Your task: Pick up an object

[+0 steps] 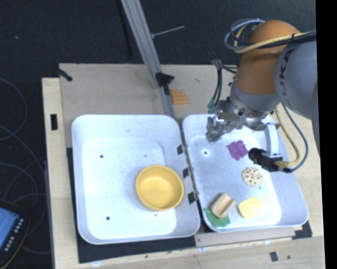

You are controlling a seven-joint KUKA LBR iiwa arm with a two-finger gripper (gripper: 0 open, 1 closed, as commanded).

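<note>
Gripper [214, 129] is seen low over the upper left corner of the right bin [211, 174], above bare floor. Whether it is apart or together cannot be told, and nothing is seen held in it.

No object is judged to have been picked up; the step in hand is taken to be the approach.

Candidates are noted in the right bin: a purple piece [237, 150] near the gripper, to its lower right; a cookie [251, 177] further down; and a yellow block [250, 208] and a tan roll [221, 204] at the near edge. The roll lies on a green scrap [215, 219]. A yellow bowl [159, 187] is recorded in the left bin [114, 155], well apart.

The next move is judged to call for a sideways shift onto the purple piece, then a descent squarely over it.

The gripper's tip is masked by its own body and shadow. The green scrap is largely covered by the roll and cannot be identified. The purple piece's shape cannot be read.
</note>
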